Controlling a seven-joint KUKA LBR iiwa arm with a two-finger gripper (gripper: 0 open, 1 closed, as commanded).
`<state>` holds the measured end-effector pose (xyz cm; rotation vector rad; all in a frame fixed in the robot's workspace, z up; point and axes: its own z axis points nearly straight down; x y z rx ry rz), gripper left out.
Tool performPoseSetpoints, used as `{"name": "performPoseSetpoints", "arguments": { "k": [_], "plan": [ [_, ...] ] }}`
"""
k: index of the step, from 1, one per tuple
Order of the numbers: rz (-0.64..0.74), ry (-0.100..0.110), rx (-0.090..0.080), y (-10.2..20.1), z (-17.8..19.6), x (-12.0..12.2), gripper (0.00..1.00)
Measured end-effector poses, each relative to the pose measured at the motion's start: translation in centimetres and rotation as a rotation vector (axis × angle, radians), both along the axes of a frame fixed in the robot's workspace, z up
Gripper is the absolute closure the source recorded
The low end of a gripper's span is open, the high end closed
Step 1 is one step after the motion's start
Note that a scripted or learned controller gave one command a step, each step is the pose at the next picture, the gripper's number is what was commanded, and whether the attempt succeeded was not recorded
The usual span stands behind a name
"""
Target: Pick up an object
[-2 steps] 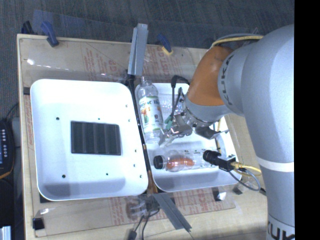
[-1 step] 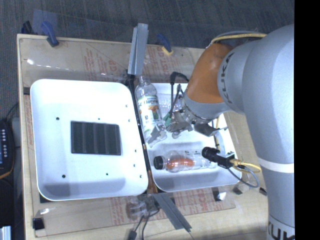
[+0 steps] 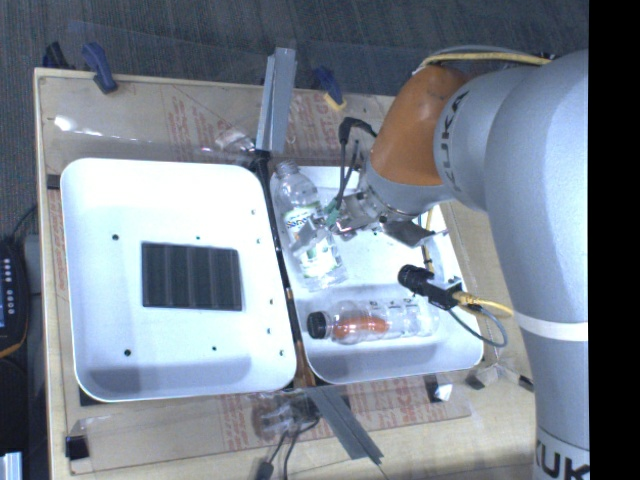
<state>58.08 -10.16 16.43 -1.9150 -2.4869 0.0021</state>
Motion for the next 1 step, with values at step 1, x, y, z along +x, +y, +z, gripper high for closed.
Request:
{"name": "performPoseSetpoints", "arguments": {
  "k": [1],
  "plan": [
    [-0.05, -0.015, -0.003, -4.43, -6.4, 0.96, 0.0]
  ]
}}
